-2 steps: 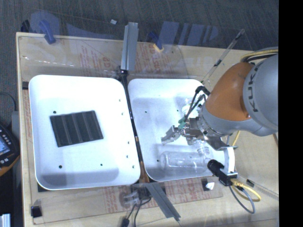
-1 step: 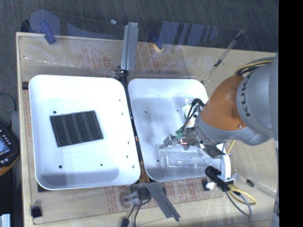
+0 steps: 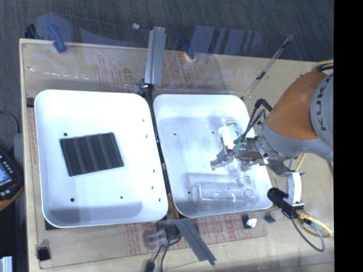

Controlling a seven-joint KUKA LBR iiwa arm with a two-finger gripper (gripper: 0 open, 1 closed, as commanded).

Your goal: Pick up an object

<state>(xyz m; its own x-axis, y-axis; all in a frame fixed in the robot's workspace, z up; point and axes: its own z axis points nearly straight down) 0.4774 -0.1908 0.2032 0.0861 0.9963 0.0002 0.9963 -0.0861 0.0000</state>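
Observation:
In the right bin (image 3: 181, 123) a clear plastic bottle (image 3: 218, 194) lies on its side near the front wall. A smaller clear bottle with a white label and a green patch (image 3: 228, 131) lies toward the back right of the same bin. My gripper (image 3: 231, 156) is low inside that bin, between the two bottles and just in front of the small one. I see nothing clearly held in it. In the left bin (image 3: 51, 106) a dark grey ribbed rectangular pad (image 3: 91, 153) lies flat.
The grey arm with its orange band (image 3: 298, 118) reaches in over the right bin's right wall. A dark metal divider (image 3: 157, 146) runs between the two bins. A handheld device (image 3: 7, 177) sits at the bench's left edge.

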